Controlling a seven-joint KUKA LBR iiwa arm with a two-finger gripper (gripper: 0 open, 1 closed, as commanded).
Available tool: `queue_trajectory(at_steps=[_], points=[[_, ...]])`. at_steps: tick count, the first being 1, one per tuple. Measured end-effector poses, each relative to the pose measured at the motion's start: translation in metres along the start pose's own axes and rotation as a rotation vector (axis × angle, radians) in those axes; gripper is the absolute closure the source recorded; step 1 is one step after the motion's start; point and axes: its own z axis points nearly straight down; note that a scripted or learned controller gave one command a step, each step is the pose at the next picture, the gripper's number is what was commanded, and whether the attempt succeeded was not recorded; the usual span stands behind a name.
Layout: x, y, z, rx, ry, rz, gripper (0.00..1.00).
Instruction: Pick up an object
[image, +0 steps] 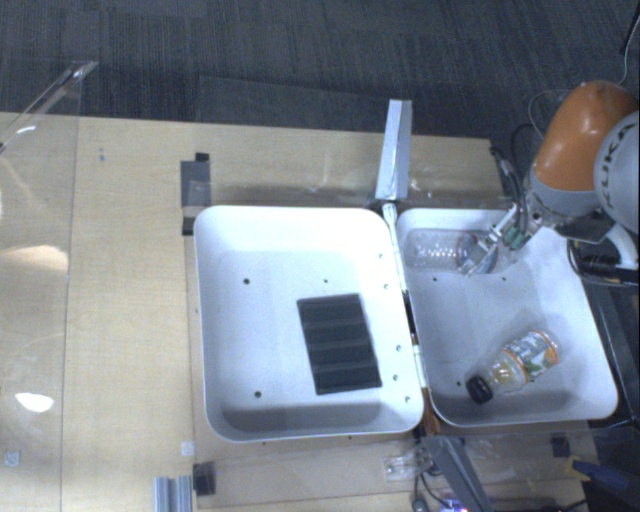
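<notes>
Nothing is lifted yet. Gripper (487, 252) sits low at a clear plastic bottle (440, 249), far from the black-capped bottle (515, 365); its grip state I cannot tell.

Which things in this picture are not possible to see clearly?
- Pincer in the camera view: too small and blurred to tell open or shut.
- Clear item beside it in the right bin: see-through against white, so contact is unclear.
- Bottle: label too small to read.
- Arm: cut off by the right edge.
</notes>
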Motion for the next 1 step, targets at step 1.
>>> queue_trajectory(at_steps=[1], points=[[-0.0024, -0.0005, -0.0124, -0.002, -0.007, 0.002, 1.00]])
